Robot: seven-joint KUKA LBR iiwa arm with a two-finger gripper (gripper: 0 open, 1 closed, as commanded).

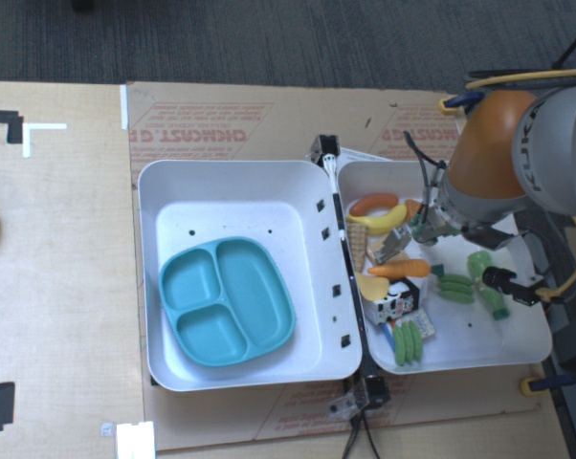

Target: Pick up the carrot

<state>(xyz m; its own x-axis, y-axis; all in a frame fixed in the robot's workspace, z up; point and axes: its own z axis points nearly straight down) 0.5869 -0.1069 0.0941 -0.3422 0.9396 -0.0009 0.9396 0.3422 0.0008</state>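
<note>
The carrot is a small orange piece with a green end, lying flat near the left wall of the right bin. My gripper hovers right over the carrot's upper side, low in the bin, with the grey arm and its orange band coming in from the right. No object shows in the gripper, and the carrot rests on the bin floor.
A yellow banana and an orange piece lie just behind the gripper. A black-and-white toy, green pea pods and other green vegetables surround the carrot. The left bin holds a teal divided plate.
</note>
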